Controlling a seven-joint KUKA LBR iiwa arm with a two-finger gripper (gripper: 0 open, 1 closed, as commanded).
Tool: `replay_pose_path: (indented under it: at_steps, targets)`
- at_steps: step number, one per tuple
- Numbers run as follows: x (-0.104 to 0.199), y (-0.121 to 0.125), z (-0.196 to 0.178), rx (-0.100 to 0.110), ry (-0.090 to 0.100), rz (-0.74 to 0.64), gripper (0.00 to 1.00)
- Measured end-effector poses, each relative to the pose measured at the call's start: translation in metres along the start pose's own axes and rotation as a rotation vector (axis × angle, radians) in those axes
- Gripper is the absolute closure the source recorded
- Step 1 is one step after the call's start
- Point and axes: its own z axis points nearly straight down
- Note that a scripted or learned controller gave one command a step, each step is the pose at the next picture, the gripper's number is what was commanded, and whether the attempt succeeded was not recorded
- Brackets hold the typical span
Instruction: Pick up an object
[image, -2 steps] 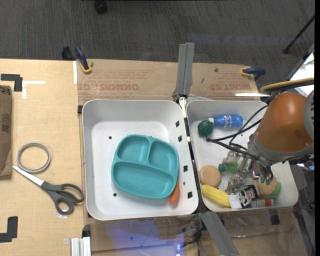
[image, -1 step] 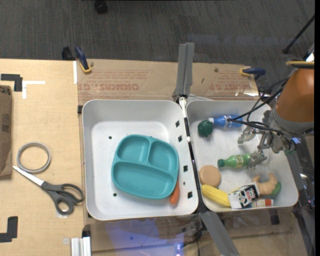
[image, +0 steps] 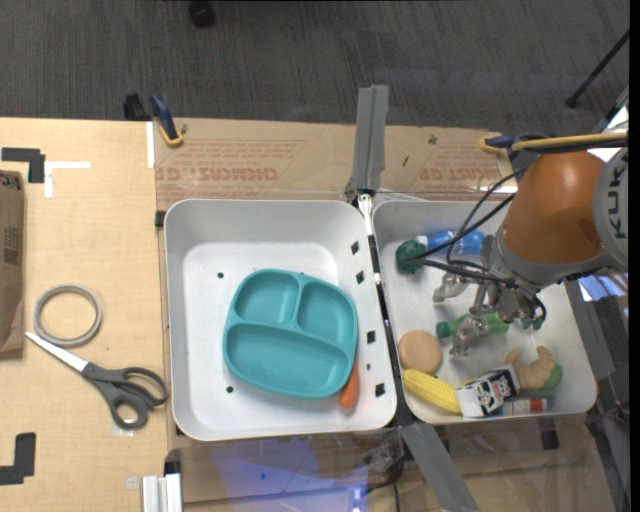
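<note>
1. Reaching in from the right, the grey arm with its orange band (image: 560, 205) hangs over the right bin (image: 575, 400), and the jaws (image: 478, 318) sit low among the clutter there
2. Looking at the jaws, the metal fingers (image: 465, 335) point down toward the bin floor, but whether they are spread or pressed together I cannot tell, and nothing is plainly caught between them
3. Just beside the fingers lies a small green object (image: 452, 327), touching or nearly touching them; the contact is too small to call
4. Below that, a tan egg-shaped ball (image: 420, 352) rests near the bin's left wall, with a yellow corn cob (image: 430, 390) lying along the front edge
5. Next to the corn, a black and white packet (image: 488, 392) sits at the front, and a tan curved piece (image: 538, 366) lies to its right
6. Up at the back, a dark green toy (image: 409, 256) and a blue item (image: 452, 243) sit near the far wall
7. Over in the left bin (image: 190, 300), a teal divided plate (image: 292, 335) lies flat, with an orange carrot (image: 349, 390) touching its lower right rim
8. Out on the table (image: 60, 400), a tape roll (image: 67, 313) and grey scissors (image: 110, 383) lie near each other, well apart from both bins
</note>
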Motion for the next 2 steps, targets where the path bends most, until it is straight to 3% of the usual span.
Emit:
replay_pose_path:
  at_steps: [1, 2]
  targets:
    - [-0.066, -0.039, 0.0, 0.001, 0.001, 0.07, 0.0]
    - [-0.023, 0.002, -0.001, 0.0, -0.001, 0.1, 0.0]
